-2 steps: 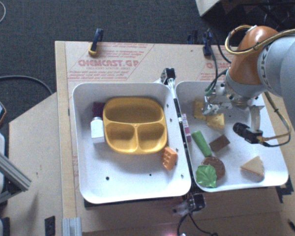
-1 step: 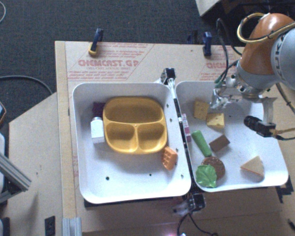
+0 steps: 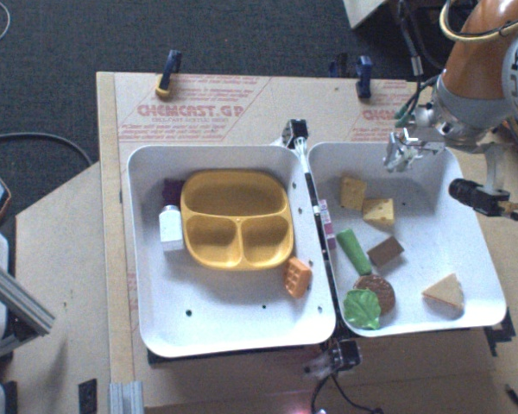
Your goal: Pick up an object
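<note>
The right bin (image 3: 488, 257) holds a loose scatter of small play-food pieces: two pale yellow cheese-like blocks, one squarish (image 3: 353, 193) and one wedge-shaped (image 3: 380, 212), lying just beside each other near the bin's far left part; a green stick (image 3: 355, 250) slanting along the left wall; a dark brown block (image 3: 386, 252) close to its right; a round brown cookie (image 3: 376, 292) partly covered by a green leaf piece (image 3: 362, 310) at the near left corner; and a tan wedge (image 3: 445, 293) alone toward the near right. The gripper (image 3: 401, 157) hangs over the far rim of this bin, above and to the right of the squarish cheese block and apart from it, with nothing seen between its fingers; whether they are spread or pressed together cannot be told at this size. The middle and right of the right bin's floor lie bare, giving the most open room, while the green stick sits tight against the dividing wall. In the left bin (image 3: 147, 257), a yellow divided tray (image 3: 237, 220) fills the centre, with a small white bottle (image 3: 171, 228) touching its left edge, a dark purple object (image 3: 172, 188) just behind that, and an orange block (image 3: 298, 277) at the tray's near right corner.
</note>
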`<state>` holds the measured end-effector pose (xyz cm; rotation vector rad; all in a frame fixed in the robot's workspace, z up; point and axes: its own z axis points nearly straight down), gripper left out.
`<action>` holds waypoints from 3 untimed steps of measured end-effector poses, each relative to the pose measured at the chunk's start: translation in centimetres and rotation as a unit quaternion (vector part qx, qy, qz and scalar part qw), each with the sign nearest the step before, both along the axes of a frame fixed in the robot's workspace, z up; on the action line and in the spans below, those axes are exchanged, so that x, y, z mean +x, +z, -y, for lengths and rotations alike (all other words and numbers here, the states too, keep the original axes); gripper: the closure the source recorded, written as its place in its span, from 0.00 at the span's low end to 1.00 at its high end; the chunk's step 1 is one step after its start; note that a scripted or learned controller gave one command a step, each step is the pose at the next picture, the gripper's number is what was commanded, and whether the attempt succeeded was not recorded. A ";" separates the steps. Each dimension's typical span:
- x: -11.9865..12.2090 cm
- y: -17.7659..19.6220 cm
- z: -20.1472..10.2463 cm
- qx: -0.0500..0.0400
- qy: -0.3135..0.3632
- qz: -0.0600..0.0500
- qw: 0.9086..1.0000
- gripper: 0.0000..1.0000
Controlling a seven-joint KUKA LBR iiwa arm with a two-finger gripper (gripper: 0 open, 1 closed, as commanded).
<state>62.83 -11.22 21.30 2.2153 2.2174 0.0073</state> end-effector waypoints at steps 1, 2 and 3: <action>0.1 1.3 0.0 0.000 0.000 -0.002 1.000 1.00; 0.3 0.3 -4.9 0.002 0.002 -0.005 1.000 1.00; 0.3 0.1 -10.8 0.002 0.003 -0.006 1.000 1.00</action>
